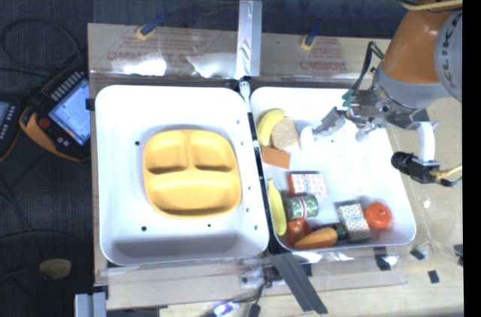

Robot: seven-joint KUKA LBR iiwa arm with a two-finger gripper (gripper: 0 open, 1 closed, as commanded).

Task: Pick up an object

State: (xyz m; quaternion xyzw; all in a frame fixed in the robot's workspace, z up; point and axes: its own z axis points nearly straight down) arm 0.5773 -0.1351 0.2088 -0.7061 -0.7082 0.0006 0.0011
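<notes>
The gripper [347, 123] hangs spread and holding nothing over the right bin [376, 173], right of the banana [268, 123].

Just one camera here, mounted up above the bench [440, 252] and looking down at a bit of a slant. It's far enough back to fit both white bins, the left bin [113, 180] and the right bin [383, 180], with dark floor around the top and left. The arm [421, 52] comes in from the right side.
</notes>
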